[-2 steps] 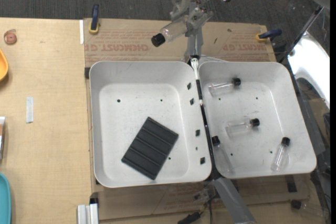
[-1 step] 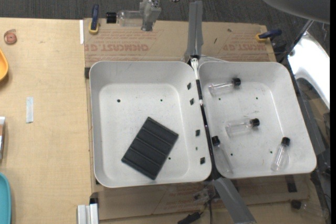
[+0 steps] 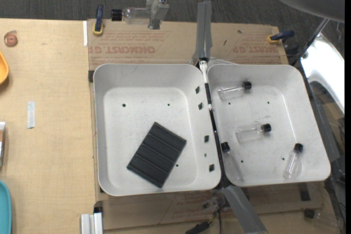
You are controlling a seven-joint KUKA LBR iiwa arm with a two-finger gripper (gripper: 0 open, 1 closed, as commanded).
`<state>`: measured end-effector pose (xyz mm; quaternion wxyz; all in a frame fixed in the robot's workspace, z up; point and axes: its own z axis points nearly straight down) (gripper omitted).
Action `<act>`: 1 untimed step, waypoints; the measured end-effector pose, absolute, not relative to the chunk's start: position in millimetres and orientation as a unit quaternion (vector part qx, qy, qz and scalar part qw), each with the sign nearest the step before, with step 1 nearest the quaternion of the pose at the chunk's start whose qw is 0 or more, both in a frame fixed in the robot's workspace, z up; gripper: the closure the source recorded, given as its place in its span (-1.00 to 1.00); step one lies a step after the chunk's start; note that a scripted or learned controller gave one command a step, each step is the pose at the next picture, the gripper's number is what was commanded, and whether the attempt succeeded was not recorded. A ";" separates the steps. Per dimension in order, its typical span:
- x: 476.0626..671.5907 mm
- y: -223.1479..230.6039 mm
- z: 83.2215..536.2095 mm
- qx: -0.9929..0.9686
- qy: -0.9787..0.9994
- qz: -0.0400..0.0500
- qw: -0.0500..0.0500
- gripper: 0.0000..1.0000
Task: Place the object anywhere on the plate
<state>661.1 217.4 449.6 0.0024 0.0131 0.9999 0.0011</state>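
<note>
Your task object, a clear plastic vial with a black cap (image 3: 130, 13), sits up at the far edge of the view, lying horizontal with the cap pointing left. Its clear end is between the fingers of the two-finger gripper (image 3: 155, 20), pincer narrowed onto it, so you have a hold. Vial and gripper sit over the far edge of the brown cardboard sheet (image 3: 219, 44), beyond both bins and well apart from the target.

The target, a black ribbed rectangular plate (image 3: 157, 154), lies flat and skewed in the near part of the left white bin (image 3: 109, 79), nothing on it.

The right white bin (image 3: 315, 134) holds three more clear black-capped vials: one far-left (image 3: 235, 90), one middle (image 3: 253, 132), one near-right by the wall (image 3: 293, 160).

A grey bar (image 3: 204, 30) stands between the bins at the far side. A blue-and-yellow clamp (image 3: 98, 20) pins the cardboard just left of the held vial's cap. A tan wooden bench (image 3: 49, 90) is on your left.
</note>
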 end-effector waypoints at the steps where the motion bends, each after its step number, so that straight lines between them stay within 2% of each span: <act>1: 662.2 217.6 457.9 0.013 1.000 0.001 0.003 1.00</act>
